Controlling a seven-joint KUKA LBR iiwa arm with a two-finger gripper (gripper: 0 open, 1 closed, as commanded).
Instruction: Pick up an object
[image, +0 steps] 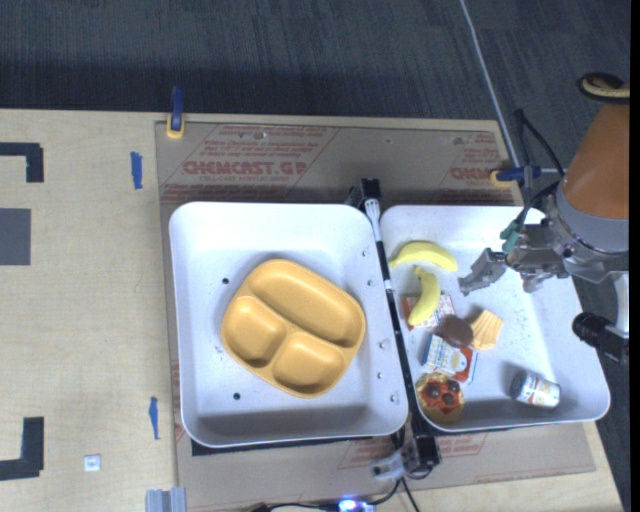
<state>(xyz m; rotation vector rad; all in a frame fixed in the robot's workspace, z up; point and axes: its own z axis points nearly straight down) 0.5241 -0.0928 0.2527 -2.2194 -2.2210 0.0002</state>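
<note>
Two shallow white bins (190, 240) are set side by side on a brown cardboard sheet (300, 160) printed with red lettering. The sheet is laid on a pale wooden bench (80, 330), marked with black tape pieces (25, 160) and small blue tape strips (136, 170). Dark carpet (300, 50) is seen beyond.

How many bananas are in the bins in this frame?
2. One banana curves along the right bin's upper left; the second banana lies just below it, pointing downward. None seem hidden.
</note>
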